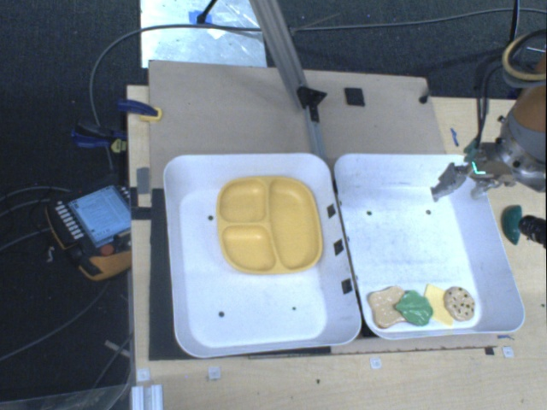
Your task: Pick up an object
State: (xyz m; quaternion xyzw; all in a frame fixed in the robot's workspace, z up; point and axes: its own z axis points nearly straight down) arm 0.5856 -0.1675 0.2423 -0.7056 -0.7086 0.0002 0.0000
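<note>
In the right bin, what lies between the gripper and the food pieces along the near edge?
Nothing: in the camera view, bare white floor of the right bin separates the gripper from the toast, green piece, cheese slice and cookie.
</note>
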